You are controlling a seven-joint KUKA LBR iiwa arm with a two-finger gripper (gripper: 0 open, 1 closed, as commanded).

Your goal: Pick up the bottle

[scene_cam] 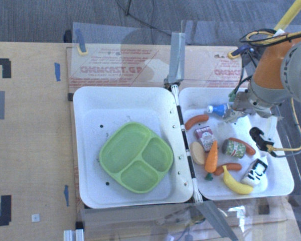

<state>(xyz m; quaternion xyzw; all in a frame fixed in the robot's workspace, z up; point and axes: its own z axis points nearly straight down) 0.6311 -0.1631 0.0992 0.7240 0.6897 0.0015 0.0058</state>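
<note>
The wooden surface (30,134) carries two white bins side by side. The left bin (85,97) holds one item: a green plate (136,157) with three compartments, lying flat and turned at a slant, near the middle of the bin floor. The right bin (200,97) holds a crowd of small items. Along its left side lie a red sausage (196,121), a pink carton (204,136) just below it, and a pale slice (197,153) against the left wall. A carrot (211,156) lies beside the slice, its green end toward the near rim. The bottle (218,109), small, with blue on it, lies on its side at the far part of this bin, above the carton and right of the sausage, apart from both. A green can (235,148) lies on its side near the bin's middle, with a second sausage (229,168) below it and a banana (236,183) nearest the front rim. A black-and-white pack (256,170) sits just right of the banana. The hand (234,112) stands low over the far part of the right bin, just beside the bottle's right end. Whether it touches the bottle cannot be told, and whether the hand is wide or narrow cannot be told either. The grey arm (273,74) with its orange band enters from the right.
</note>
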